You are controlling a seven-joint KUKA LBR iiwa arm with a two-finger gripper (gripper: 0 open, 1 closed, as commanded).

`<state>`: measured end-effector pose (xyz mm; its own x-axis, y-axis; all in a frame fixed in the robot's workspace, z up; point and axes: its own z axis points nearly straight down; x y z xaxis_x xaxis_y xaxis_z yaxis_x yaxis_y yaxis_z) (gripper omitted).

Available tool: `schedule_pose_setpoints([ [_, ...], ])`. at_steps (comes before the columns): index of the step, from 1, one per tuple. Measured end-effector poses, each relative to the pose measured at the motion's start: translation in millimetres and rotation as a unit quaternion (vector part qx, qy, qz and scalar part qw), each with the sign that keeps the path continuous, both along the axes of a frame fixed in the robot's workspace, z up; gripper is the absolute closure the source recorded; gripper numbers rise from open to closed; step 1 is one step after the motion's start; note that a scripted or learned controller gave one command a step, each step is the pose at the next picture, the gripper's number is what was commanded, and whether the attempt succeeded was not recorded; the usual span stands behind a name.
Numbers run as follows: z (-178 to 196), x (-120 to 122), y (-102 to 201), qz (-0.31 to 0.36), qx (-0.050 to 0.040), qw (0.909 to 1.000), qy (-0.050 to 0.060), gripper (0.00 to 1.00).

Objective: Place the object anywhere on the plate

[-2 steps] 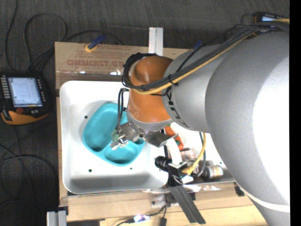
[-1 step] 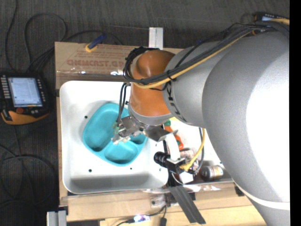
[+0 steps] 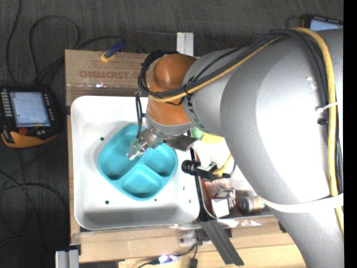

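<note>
The arm (image 3: 279,110) eats up most of the right side, a fat smooth grey shell with black and yellow cables strapped along it, and the glossy orange band (image 3: 167,88) sits right above the wrist. It hangs over the left bin (image 3: 89,194), a shallow white plastic tub with rounded corners and a few small dark dots on its floor.

Inside that bin lies the plate (image 3: 139,163), turquoise, smooth plastic, rounded and split into 3 compartments by low ridges. It sits tilted like a diamond, roughly in the bin's middle.

The gripper (image 3: 135,148) is down over the plate's upper compartment, metal tip just about touching the turquoise surface. Whether it's open or clamped on something, can't tell from this angle, it's too small and blurry at the tip. Can't make out the object there either.

The right bin (image 3: 207,208) is mostly hidden under the arm. In the visible sliver there's a small brown bottle (image 3: 249,205) lying on its side, a white boxy thing (image 3: 221,205) just beside it, and some yellow stuff (image 3: 215,139) further up.

Behind the bins is a flat cardboard box (image 3: 100,71) with red print, and off to the left on the dark carpet is a pendant (image 3: 27,113) with a lit screen.
</note>
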<state>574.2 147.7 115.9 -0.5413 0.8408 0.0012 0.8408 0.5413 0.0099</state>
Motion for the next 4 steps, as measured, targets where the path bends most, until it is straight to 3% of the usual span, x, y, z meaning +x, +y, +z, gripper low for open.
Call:
schedule_pose_setpoints([
  [1, 64, -91, -51, 0.075, -0.0042, 0.9971, 0.007, 1.0],
  [2, 138, -90, -96, 0.009, -0.005, 0.9999, 0.007, 1.0],
  [3, 48, -65, -8, -0.047, -0.0044, 0.9988, 0.008, 1.0],
  [4, 26, -92, 27, 0.056, -0.0042, 0.9984, 0.008, 1.0],
])
